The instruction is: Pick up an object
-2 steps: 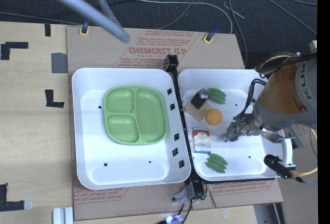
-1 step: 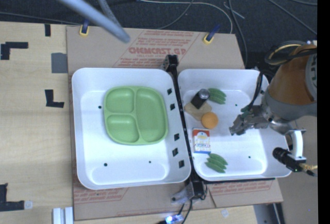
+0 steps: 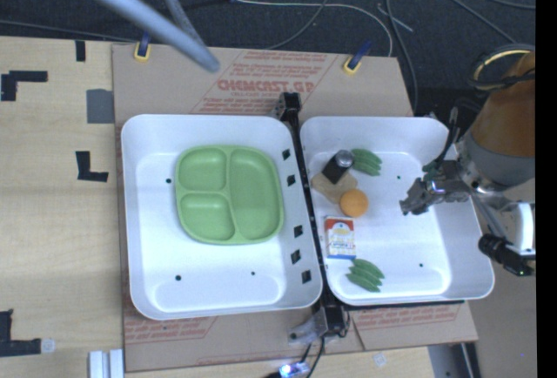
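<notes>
At the far left the wooden bench top lies bare apart from some black tape marks, and a sheet of printed cardboard sits under both bins. The left bin holds a green divided plate with three compartments, set a little toward the bin's upper middle and lying flat. A black clip strip joins the two bins along their shared edge. Just past it, in the right bin, the loose objects cluster along the left side: a small dark cylinder with a grey cap rests tilted on a beige block, a green ridged vegetable lies just beside the cylinder toward the upper right, and an orange ball touches the lower right of the beige block. Below the ball lies a small red and white packet, flat, and below that a second green vegetable near the bin's lower wall. The gripper hangs over the right half of this bin, well apart from all these objects, with bare white floor between it and the orange ball, the nearest one. Nothing lies between its fingers; whether they are spread or closed cannot be told from this slant, as the dark tips merge together. The grey arm with its orange band enters from the right edge.
</notes>
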`<state>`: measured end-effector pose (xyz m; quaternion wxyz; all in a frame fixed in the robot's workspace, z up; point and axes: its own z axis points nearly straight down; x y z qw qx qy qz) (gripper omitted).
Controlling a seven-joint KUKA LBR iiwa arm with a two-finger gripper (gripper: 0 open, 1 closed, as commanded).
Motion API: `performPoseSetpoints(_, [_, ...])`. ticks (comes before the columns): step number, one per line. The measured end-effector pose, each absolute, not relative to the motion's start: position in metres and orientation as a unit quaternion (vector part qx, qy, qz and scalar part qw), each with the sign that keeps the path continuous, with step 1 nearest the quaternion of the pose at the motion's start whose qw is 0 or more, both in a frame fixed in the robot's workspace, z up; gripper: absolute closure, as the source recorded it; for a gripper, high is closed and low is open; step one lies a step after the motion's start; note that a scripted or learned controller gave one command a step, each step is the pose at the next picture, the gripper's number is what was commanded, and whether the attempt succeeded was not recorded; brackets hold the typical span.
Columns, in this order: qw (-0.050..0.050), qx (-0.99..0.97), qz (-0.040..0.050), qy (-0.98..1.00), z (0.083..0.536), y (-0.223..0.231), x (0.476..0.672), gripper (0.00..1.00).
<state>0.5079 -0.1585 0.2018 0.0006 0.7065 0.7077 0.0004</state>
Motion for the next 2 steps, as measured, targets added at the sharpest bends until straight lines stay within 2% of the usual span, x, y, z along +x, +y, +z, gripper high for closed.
performPoseSetpoints(1, [-0.001,0.705,0.0003,0.709,0.201,-0.098,0.517,1.00])
performPoseSetpoints(2, [-0.001,0.705,0.0002,0.709,0.205,-0.050,0.540,1.00])
